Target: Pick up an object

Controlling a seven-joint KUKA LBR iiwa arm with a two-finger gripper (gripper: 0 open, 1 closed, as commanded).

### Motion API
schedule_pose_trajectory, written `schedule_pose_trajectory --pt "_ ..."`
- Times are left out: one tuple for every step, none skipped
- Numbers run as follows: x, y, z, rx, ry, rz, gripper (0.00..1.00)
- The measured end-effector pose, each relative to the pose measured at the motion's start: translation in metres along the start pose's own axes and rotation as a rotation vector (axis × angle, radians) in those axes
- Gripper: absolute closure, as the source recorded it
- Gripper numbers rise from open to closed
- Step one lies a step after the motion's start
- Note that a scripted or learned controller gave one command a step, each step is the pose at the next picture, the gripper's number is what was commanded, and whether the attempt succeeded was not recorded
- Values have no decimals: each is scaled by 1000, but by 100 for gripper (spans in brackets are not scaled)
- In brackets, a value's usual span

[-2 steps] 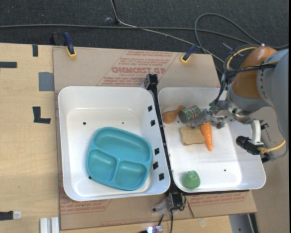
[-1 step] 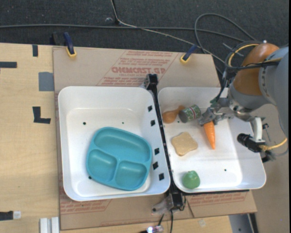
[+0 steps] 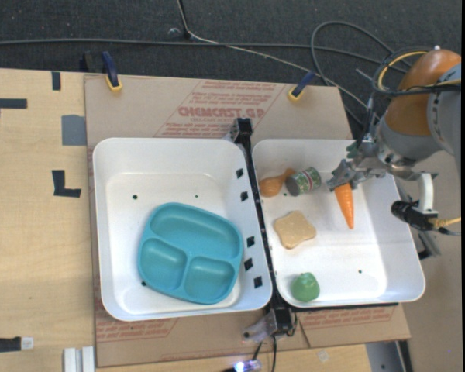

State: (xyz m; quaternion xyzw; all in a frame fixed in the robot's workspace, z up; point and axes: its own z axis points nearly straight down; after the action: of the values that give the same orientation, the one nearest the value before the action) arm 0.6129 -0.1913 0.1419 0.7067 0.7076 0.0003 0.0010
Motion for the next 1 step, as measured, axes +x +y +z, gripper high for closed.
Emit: schedule_pose_trajectory --pt "3 0 -64 -3 -1 -1 100"
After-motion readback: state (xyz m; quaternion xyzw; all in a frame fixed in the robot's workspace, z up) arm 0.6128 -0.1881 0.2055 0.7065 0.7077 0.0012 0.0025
